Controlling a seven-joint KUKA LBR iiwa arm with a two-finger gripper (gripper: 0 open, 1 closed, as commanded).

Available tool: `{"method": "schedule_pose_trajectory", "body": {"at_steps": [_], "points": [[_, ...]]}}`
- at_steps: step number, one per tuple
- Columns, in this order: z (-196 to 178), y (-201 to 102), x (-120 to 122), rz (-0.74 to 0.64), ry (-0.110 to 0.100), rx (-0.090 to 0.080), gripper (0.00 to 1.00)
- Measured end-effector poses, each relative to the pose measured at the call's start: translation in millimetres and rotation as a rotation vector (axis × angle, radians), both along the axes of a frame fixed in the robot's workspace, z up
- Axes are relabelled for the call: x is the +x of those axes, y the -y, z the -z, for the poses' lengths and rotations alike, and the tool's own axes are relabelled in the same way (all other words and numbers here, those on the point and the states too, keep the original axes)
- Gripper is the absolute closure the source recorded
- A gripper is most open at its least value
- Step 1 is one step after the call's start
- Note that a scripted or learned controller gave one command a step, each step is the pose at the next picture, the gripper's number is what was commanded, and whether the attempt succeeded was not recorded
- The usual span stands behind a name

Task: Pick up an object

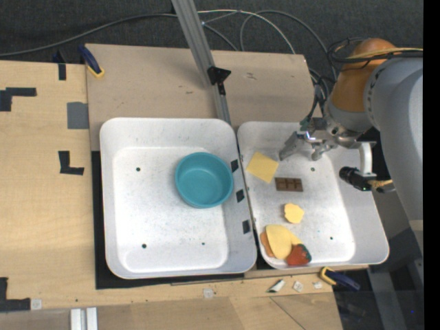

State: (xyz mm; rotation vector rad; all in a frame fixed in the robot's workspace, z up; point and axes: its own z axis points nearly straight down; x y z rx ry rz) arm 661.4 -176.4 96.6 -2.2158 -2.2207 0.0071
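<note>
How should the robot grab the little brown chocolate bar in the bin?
The small brown chocolate bar lies flat on the right white bin, clear of the yellow cheese square beside it. Probably best to come straight down from above and pinch its two long edges, across the narrow way. The gripper hangs just above and behind it.

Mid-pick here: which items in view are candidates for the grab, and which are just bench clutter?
Candidates:
gripper over the right bin
yellow cheese slice
brown chocolate bar
small yellow piece
yellow and red food pile
teal bowl in the left bin

Clutter:
black cables
metal pole
</note>
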Motion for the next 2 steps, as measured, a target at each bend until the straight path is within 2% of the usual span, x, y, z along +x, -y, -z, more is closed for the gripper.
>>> {"method": "schedule_pose_trajectory", "body": {"at_steps": [1,2], "points": [[-14.2,0.3,1.5,-0.001,0.005,-0.002,1.0],[-57.3,-3.2,2.5,0.0,0.01,0.0,1.0]]}}
